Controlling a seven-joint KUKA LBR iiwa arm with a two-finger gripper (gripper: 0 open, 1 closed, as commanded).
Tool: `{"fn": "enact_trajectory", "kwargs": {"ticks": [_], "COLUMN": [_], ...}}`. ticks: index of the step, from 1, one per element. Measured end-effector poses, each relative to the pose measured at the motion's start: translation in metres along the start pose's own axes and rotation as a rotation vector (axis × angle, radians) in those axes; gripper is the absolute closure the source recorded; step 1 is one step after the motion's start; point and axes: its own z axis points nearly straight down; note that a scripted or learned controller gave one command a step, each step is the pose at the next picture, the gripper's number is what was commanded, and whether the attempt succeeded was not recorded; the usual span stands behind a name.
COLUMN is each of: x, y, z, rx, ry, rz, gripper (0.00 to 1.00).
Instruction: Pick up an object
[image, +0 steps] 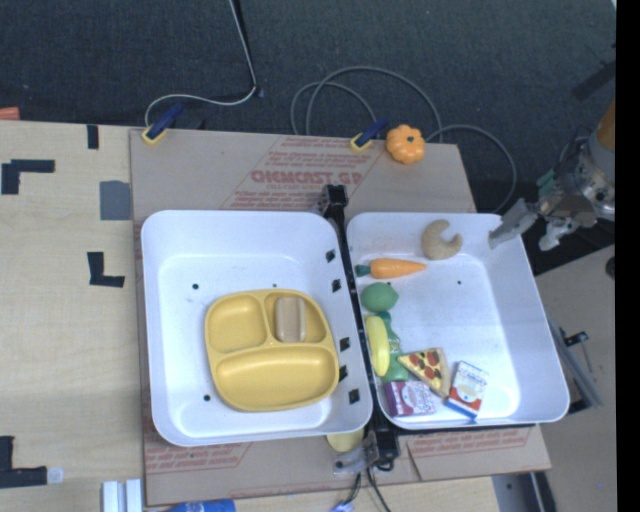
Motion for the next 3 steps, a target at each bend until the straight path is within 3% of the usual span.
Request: {"fn": "enact_trajectory", "kwargs": {"ticks": [1,2,3], "x": [0.066,0.121,0.129], "y": [-0.074,0.002,0.048], "z": [0.127,0.157,0.189], "rx": [0.018,-0.002,-0.001], "ry": [0.009,0.002,0.0], "rz": [-0.001,-0.008,-0.003], "gripper": [0.0,0.0,0.0]}}
